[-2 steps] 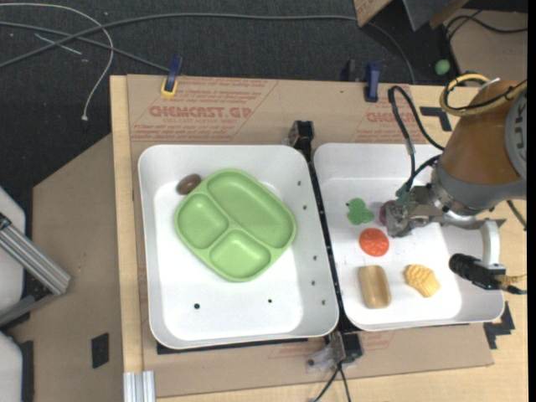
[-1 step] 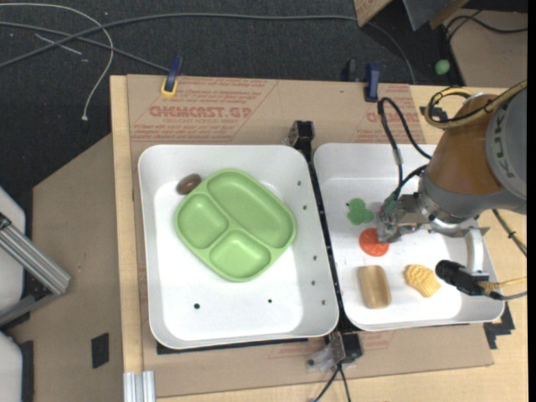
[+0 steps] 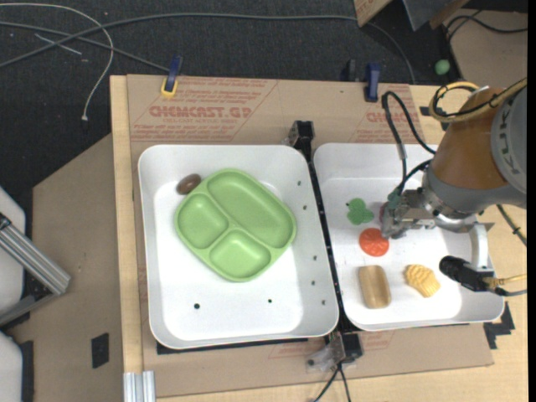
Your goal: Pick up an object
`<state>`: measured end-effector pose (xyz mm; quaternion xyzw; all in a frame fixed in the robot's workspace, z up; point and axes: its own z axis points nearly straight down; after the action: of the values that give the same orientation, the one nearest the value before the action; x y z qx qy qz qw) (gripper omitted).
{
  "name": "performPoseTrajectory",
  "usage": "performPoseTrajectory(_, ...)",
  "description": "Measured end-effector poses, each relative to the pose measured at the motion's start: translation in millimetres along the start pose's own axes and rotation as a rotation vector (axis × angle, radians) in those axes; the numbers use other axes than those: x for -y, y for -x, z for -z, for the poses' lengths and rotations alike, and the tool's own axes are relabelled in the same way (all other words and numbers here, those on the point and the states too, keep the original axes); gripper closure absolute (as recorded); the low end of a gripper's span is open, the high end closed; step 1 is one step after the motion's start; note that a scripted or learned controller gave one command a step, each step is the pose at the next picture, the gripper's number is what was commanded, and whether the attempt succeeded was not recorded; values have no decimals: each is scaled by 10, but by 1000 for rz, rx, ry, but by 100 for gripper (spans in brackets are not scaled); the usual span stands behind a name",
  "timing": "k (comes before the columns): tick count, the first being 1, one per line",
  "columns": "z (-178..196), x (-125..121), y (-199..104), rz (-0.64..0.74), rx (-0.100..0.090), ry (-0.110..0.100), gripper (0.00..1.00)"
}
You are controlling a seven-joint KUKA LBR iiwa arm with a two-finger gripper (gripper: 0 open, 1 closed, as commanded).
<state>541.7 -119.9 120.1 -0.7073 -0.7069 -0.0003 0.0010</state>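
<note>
In the right bin (image 3: pixel 335 224) lie a small green piece (image 3: pixel 358 211), a red round piece (image 3: pixel 374 242), a tan bread-like block (image 3: pixel 374 285) and a yellow ridged piece (image 3: pixel 422 279). My gripper (image 3: pixel 392 223) is low over this bin, just right of the green piece and directly above the red one's upper right edge. The arm's grey wrist and orange band (image 3: pixel 469 153) hide the bin's right middle. I see nothing lifted off the bin floor.
The left bin (image 3: pixel 159 249) holds a green divided plate (image 3: pixel 235 224) and a small brown object (image 3: pixel 188 183) at its upper left. A black connector (image 3: pixel 463 273) hangs by the right bin's right rim. Cables trail behind the arm.
</note>
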Motion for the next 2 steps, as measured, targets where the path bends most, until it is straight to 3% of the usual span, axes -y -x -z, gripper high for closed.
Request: performPoseTrajectory(2,992,-95,33,1,2,4,100)
